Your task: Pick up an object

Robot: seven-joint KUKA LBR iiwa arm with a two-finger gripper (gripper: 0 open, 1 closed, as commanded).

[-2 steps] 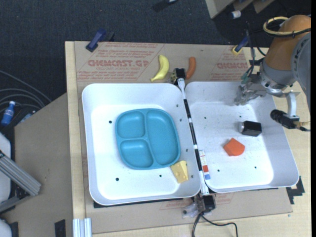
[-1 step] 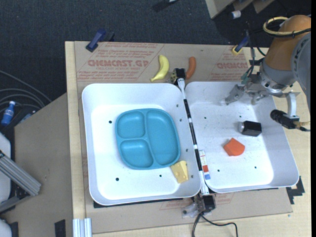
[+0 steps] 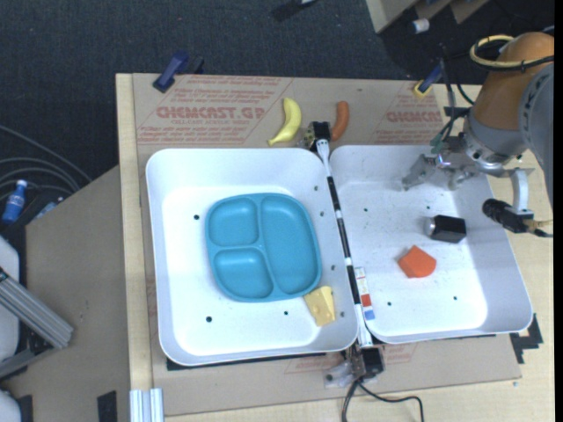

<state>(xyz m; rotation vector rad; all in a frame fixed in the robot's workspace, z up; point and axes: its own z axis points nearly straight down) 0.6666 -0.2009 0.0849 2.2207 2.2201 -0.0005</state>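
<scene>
Orange, soft-looking foam wedge (image 3: pixel 417 262) in the right white bin (image 3: pixel 493 310) probably squeezes easily, so grip its flat sides; gripper (image 3: pixel 437 167) jaws appear spread, empty.

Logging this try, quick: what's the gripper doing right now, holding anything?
Gripper: above the right bin's far edge, nothing visibly held; open or closed cannot be told.

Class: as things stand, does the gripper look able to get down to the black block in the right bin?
Probably yes. The gripper hangs over the right bin's far side, and the black block lies in the open just nearer the camera. The orange piece lies apart from it, and nothing covers it.
</scene>
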